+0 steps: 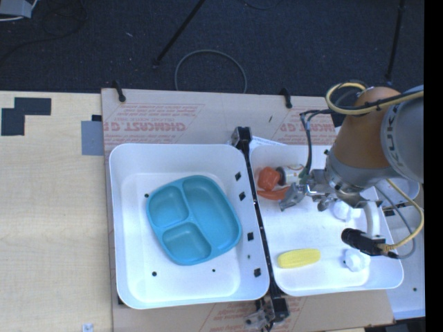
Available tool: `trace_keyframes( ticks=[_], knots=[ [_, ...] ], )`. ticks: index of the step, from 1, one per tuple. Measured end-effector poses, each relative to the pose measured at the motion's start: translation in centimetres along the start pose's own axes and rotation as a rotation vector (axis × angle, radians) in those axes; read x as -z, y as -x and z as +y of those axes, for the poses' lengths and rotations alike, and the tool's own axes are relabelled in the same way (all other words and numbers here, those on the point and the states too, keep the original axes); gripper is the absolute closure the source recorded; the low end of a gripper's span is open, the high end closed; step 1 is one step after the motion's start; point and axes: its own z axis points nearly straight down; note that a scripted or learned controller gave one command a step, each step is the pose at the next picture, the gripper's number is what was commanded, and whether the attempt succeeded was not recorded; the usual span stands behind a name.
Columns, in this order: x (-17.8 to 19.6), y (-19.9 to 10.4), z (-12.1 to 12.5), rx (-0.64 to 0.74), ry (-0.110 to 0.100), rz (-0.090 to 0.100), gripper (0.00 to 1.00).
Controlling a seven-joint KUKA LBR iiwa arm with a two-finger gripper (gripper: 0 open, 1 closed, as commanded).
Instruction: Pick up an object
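Robotics lab: grey KUKA arm with orange band (370, 133) at frame right, two shallow white plastic bins (131, 178) on a plywood bench (48, 213), loose black cables (208, 64) across the dark floor up top.

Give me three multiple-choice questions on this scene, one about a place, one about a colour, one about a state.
1. Where does the blue tray lie?
A. left bin
B. right bin
C. on the bench outside the bins

2. What colour is the corn?
A. green
B. yellow
C. red

3. How does the tray lie?
A. flipped over
B. on edge
C. flat, compartments up

Answers:
1 A, it rests within the left bin.
2 B, it is yellow against the right bin.
3 C, its three hollows face the camera.
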Motion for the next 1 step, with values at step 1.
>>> trace_keyframes(
  ticks=[1],
  knots=[
    [-5.33,-0.12,-0.04,0.000,0.003,0.000,0.00]
  ],
)
